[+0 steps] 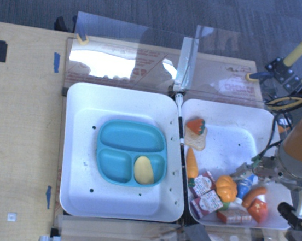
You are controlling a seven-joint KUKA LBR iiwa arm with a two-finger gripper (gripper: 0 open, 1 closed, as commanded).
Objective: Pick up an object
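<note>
On the wooden bench [15, 143], the gripper [252, 172] hovers over the right bin's [234, 114] toys at lower right, finger state unclear.

Grey arm [300, 159] with orange band at right edge, claw [255, 170] low, pointing left

Table [10, 143]: light wood top, black corner marks and blue tape strips at left. Bearing two shallow white bins side by side, edges touching: left bin [77, 135], right bin [234, 117]. Clear plastic sheeting [126, 59] taped flat behind both bins, with an upright clear divider [185, 61] between.
</note>
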